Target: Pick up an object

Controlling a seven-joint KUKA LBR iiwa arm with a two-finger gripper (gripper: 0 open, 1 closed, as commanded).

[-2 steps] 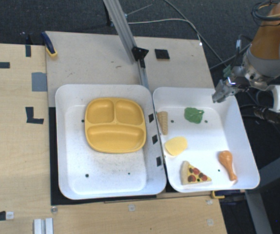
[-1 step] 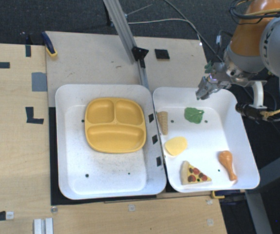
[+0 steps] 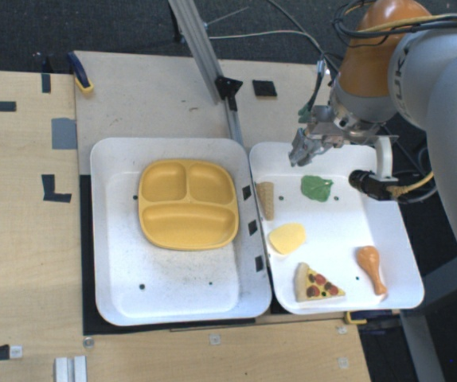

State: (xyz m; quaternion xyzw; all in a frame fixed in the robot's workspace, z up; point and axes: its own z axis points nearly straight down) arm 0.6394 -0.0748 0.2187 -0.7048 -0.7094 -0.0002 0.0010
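The tool [image 3: 302,154] hung in the frame's upper right, above the green toy [image 3: 317,188] (likely its target); its grip state was unreadable.

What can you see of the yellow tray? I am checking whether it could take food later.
The yellow tray lies flat in the left bin, toward its upper middle, touching only the bin floor. It looks like matte moulded plastic, roughly square with rounded corners. Raised ridges split it into three compartments: two smaller ones at the top, one wide one below. All three hold nothing. It sits slightly turned against the bin's edges.
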